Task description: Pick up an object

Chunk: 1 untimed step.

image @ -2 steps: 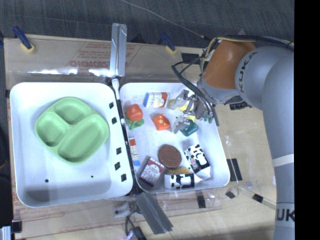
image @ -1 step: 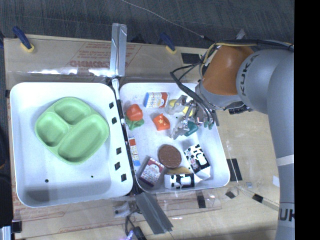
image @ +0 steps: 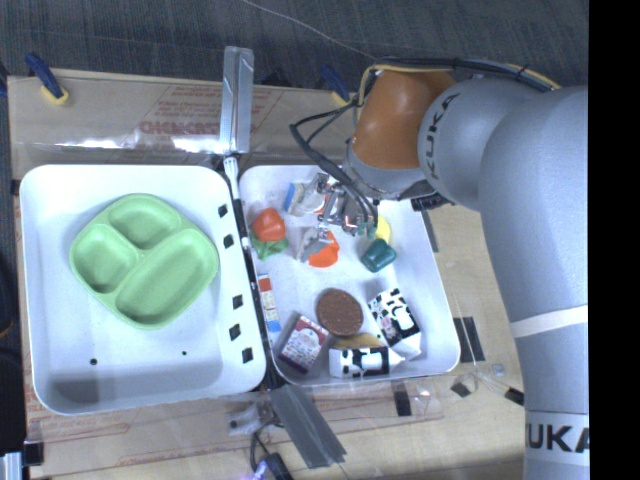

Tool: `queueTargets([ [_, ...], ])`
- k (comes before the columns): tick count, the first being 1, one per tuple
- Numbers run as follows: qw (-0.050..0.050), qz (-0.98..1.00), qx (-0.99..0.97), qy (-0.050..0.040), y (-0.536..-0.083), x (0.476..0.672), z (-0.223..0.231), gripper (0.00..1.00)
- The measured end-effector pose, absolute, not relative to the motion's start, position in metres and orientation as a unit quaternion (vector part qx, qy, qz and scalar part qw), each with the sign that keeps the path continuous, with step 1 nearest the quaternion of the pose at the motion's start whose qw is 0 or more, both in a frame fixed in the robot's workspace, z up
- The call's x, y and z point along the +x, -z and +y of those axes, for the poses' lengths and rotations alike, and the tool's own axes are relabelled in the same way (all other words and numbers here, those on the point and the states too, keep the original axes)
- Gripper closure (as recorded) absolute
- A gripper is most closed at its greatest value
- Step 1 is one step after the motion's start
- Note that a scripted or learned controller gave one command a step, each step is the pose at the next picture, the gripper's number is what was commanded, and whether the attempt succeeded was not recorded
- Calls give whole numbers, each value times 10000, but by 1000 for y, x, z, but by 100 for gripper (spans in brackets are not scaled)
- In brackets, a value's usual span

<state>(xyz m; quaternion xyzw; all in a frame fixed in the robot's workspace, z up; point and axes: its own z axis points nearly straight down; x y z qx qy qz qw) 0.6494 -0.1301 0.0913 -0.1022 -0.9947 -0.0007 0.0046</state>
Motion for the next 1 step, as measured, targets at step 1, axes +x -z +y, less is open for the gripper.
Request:
queueTargets([
  [1,-1,-9978,-657,-3,-92,573,-153,0],
])
